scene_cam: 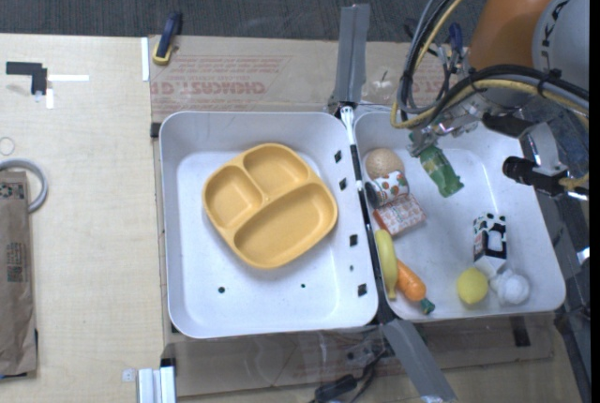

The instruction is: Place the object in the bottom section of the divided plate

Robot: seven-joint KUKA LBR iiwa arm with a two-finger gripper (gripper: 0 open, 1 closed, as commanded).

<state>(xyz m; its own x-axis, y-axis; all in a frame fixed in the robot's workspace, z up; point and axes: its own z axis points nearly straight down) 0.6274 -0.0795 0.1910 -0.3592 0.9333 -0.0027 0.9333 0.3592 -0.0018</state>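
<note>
A yellow divided plate (270,204) lies in the left bin (187,298), with two small sections at the back and one large section at the front right. My gripper (433,137) hangs over the back of the right bin (534,204), under a bundle of cables. Directly below it is a green packet (441,172), tilted, its upper end close to the gripper. Whether the packet is touching the gripper or lying on the bin floor cannot be told from this view.
The right bin also has a cupcake (384,169), a red-and-white packet (401,216), a banana (385,259), a carrot (412,284), a lemon (472,287), a white ball (512,287) and a cow-patterned carton (489,237). A metal divider (353,64) runs between the bins.
</note>
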